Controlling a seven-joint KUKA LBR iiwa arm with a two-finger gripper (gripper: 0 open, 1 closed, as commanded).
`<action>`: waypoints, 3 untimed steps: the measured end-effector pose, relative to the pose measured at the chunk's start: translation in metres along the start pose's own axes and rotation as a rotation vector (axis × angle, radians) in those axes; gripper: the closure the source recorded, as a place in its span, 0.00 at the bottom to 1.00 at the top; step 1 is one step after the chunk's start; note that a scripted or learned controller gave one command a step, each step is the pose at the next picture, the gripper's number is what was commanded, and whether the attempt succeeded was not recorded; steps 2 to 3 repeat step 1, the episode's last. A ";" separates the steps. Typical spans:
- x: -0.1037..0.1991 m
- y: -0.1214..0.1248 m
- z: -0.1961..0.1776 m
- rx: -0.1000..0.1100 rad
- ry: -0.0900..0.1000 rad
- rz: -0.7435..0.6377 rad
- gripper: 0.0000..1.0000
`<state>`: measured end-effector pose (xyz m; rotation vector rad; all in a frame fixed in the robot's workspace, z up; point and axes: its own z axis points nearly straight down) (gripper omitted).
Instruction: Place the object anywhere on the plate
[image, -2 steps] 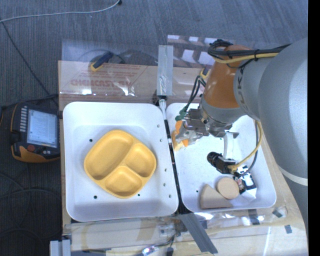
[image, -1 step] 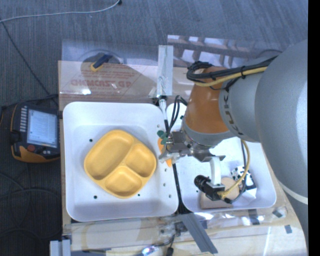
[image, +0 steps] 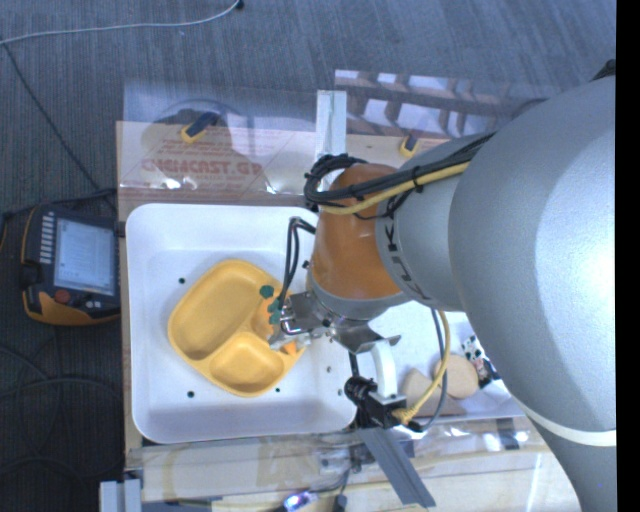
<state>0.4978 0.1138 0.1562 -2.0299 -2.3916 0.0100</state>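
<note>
Yellow plate (image: 225, 325) with two compartments lies tilted in the left white bin (image: 150, 400). The claw (image: 285, 325) sits at the plate's right edge; its state cannot be told, being hidden beneath the orange wrist band (image: 350, 245). A small green piece (image: 267, 292) shows just beside the plate rim. Tan objects (image: 450, 378) in the right bin are partly covered by the arm (image: 530, 250) and cables.

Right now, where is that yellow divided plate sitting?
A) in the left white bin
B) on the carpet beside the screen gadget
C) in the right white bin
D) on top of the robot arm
A: the yellow plate lies on the floor of the left white bin, with the robot's hand at its right edge.
</note>
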 end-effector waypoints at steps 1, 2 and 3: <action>0.000 0.000 0.000 0.000 0.000 0.000 0.00; 0.000 0.000 0.000 0.000 0.000 0.000 0.00; 0.000 0.000 0.000 0.000 0.000 0.000 0.00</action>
